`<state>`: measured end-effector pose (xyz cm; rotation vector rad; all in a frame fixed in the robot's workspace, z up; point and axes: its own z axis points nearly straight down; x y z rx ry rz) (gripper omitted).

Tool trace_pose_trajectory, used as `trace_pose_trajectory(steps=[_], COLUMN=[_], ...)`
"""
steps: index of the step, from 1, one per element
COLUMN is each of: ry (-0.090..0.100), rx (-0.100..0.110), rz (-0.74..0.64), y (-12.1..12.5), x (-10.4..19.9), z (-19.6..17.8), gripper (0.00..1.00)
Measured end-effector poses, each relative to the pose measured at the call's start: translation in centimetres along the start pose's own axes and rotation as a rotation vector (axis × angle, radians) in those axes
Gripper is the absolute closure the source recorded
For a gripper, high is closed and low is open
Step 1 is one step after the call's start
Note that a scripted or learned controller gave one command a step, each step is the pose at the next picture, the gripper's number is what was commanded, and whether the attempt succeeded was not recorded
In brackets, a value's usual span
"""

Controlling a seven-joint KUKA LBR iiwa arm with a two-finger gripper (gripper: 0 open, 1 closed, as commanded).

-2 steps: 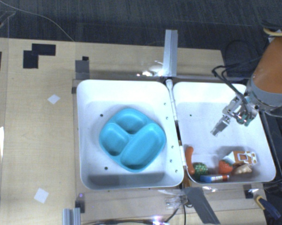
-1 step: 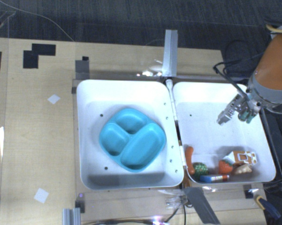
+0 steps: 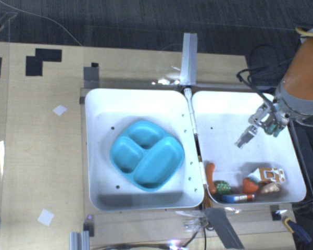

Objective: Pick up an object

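My gripper (image 3: pixel 247 136) hangs over the middle of the right bin (image 3: pixel 224 108), pointing down and to the left, with bare white floor under it. It holds nothing that I can see. Several small objects lie along that bin's front wall, well below the gripper: an orange carrot-shaped piece (image 3: pixel 210 172), a green piece (image 3: pixel 222 186), a blue and red marker (image 3: pixel 237 197), a red-orange piece (image 3: pixel 250 184), a small white and orange box (image 3: pixel 271 175) and a beige piece (image 3: pixel 271 188).
A blue divided plate (image 3: pixel 147 153) lies in the left bin (image 3: pixel 101 113). A metal divider post (image 3: pixel 189 61) stands at the back between the bins. Black cables (image 3: pixel 260 66) trail behind the right bin near the arm (image 3: pixel 304 77).
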<state>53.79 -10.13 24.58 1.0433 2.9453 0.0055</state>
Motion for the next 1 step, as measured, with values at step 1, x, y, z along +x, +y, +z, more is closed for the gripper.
trace_pose_trajectory(steps=[1], ry=[0.012], rx=[0.007], rz=[0.020], y=[-2.30], x=[4.54], z=[10.38], gripper=[0.00])
